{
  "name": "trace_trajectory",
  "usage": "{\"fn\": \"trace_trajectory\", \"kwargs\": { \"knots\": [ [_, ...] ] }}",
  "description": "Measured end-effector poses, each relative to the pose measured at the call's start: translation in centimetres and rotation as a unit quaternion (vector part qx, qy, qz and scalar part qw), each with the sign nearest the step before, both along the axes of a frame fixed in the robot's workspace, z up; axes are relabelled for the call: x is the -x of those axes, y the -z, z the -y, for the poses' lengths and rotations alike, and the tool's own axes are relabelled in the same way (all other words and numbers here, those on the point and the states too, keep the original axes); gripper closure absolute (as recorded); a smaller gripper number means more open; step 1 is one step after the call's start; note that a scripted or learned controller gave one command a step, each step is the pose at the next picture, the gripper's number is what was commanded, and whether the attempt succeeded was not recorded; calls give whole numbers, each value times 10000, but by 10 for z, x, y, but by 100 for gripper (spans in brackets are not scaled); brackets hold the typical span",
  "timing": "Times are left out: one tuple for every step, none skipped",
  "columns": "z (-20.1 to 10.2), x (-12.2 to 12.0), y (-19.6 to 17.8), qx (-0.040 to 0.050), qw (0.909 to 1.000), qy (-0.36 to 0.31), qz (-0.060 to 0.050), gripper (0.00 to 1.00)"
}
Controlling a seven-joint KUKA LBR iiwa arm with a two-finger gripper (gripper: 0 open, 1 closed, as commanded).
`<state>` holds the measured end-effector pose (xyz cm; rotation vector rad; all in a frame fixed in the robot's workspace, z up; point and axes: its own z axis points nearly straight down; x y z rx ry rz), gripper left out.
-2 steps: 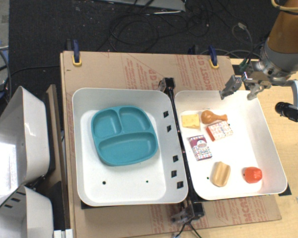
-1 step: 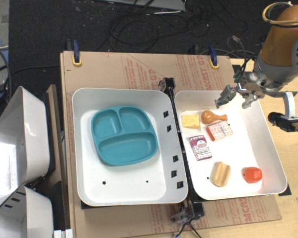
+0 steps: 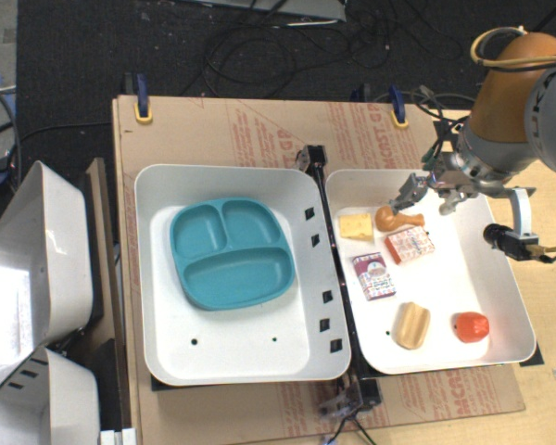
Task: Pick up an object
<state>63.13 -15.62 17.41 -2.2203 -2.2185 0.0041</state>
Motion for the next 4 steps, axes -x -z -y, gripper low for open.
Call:
{"fn": "trace_trajectory", "kwargs": {
  "knots": [
    [-10, 2, 56, -2, 10000, -17, 4, 0],
    [-10, 1, 43, 6, 10000, -14, 27, 100],
    [-12, 1, -21, 9, 10000, -18, 53, 100],
    [-18, -1, -84, 11, 10000, -26, 58, 100]
  ]
}}
